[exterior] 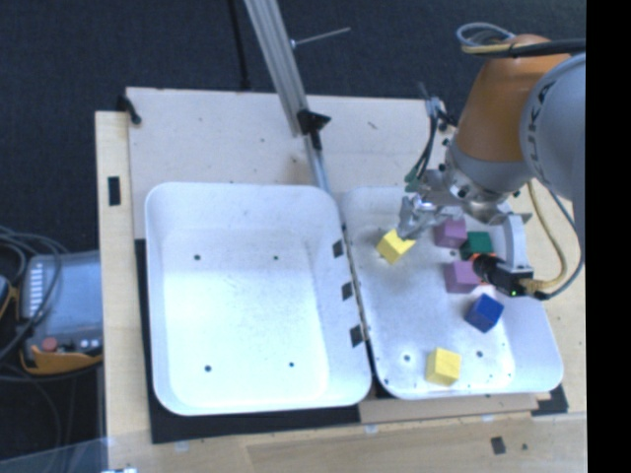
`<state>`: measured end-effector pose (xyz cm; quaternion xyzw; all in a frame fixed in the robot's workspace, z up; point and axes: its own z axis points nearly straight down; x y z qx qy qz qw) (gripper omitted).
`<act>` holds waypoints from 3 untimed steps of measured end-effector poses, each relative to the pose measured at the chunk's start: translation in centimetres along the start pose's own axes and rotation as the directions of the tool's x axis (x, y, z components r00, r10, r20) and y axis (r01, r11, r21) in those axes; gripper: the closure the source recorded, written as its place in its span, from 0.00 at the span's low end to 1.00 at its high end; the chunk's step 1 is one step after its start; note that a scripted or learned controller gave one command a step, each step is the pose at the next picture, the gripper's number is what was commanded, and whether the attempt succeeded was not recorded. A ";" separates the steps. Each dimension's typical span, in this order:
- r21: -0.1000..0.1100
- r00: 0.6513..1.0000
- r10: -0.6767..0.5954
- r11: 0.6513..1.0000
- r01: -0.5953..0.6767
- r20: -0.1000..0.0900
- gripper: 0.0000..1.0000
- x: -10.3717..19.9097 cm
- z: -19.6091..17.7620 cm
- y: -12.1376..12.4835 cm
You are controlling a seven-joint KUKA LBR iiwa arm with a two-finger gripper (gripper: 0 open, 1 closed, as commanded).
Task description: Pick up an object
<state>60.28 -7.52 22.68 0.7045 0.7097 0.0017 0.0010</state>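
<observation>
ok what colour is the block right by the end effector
Yellow: the block sits just below the end effector in the camera view.

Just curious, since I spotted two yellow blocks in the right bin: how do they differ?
The upper yellow block sits tilted right beneath the gripper, near the bin's left wall; the lower yellow block lies flat and alone near the front rim. Both look alike in colour, shape and size.

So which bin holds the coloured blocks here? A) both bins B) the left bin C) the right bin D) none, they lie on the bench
C: the yellow block, second yellow block, blue block and the others all lie in the right bin, beneath the arm.
</observation>
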 end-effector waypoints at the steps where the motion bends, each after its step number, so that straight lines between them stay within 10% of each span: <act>1: 0.001 1.000 0.000 1.000 0.000 0.000 1.00 5.7 0.6 1.3; 3: 0.002 1.000 0.001 1.000 -0.001 0.000 1.00 15.1 -0.8 3.3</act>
